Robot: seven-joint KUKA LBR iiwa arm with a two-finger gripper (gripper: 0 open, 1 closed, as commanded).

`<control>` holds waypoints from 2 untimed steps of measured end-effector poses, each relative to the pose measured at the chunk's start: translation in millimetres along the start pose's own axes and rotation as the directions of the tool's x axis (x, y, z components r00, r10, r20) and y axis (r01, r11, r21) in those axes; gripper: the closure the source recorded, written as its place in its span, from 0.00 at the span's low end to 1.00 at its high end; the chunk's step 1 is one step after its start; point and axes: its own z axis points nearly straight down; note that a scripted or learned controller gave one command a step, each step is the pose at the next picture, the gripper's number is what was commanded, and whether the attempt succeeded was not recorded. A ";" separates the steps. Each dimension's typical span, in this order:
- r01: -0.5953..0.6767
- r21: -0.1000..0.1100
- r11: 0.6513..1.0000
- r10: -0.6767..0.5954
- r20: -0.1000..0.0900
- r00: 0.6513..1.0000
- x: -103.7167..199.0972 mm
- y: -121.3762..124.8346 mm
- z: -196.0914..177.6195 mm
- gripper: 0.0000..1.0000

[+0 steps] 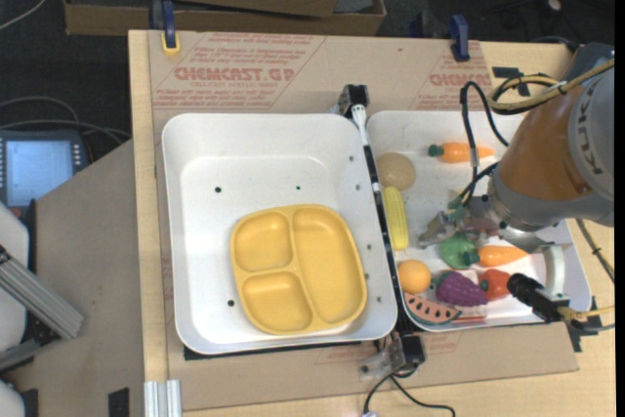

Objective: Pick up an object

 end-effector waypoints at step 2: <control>0.004 -0.009 1.000 -0.004 0.004 1.000 11.9 54.3 -1.2 0.00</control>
